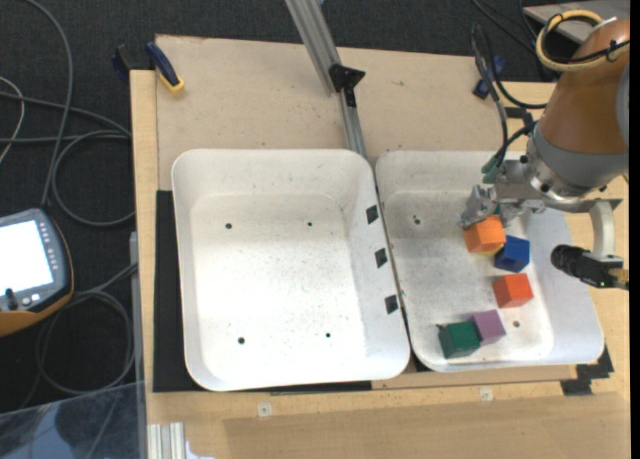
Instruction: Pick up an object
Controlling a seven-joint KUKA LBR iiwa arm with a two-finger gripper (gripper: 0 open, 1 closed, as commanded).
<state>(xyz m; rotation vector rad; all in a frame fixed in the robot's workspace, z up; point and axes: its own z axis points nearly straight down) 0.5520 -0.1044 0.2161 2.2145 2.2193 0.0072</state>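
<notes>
Rightward, bin (pixel 430 342) with five blocks; tool (pixel 480 211) by orange block (pixel 487 235), its grip unclear.

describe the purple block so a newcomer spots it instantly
Look in the right-hand bin, at its near edge. The purple block sits there touching a green block on its left; it is the only purple piece, paler than the red block above it.

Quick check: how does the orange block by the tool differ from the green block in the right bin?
The orange block sits in the upper part of the right white bin, right under the tool; the green block lies near the bin's lower edge, touching a purple block. The green block looks darker. Both are small cubes.
</notes>
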